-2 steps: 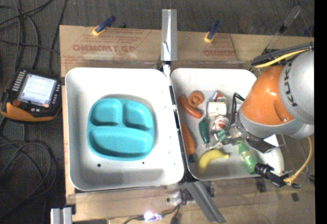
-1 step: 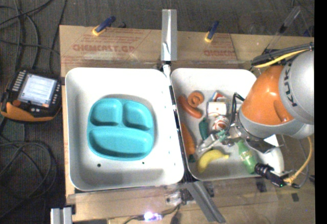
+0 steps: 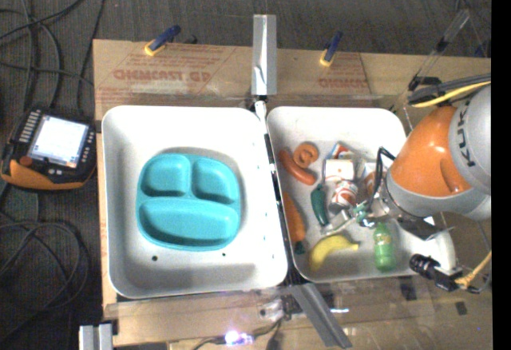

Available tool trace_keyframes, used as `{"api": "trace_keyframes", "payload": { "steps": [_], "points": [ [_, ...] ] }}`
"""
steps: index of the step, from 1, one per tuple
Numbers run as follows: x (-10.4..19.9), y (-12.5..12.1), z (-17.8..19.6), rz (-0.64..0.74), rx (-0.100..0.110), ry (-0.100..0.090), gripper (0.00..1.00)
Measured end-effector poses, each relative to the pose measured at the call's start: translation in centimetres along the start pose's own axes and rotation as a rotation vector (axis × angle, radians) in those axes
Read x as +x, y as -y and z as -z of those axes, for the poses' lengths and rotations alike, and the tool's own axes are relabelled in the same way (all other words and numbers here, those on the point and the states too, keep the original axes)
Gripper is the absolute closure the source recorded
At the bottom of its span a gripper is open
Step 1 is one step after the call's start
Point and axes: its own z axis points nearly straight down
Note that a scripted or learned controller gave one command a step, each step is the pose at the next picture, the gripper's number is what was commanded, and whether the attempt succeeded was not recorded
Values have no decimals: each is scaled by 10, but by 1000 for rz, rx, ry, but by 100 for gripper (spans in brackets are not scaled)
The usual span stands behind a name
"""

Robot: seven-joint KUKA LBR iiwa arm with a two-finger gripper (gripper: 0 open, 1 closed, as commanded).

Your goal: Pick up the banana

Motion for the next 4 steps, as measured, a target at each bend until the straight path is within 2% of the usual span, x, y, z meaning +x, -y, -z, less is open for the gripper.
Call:
{"api": "trace_keyframes", "payload": {
  "steps": [1, 2, 3, 4],
  "points": [
    [26, -3, 27, -26, 11, -2, 0],
    [26, -3, 27, -26, 11, -2, 0],
    [31, -5, 0, -41, 5, 4, 0],
    [30, -7, 11, -42, -1, 7, 100]
  ]
}}
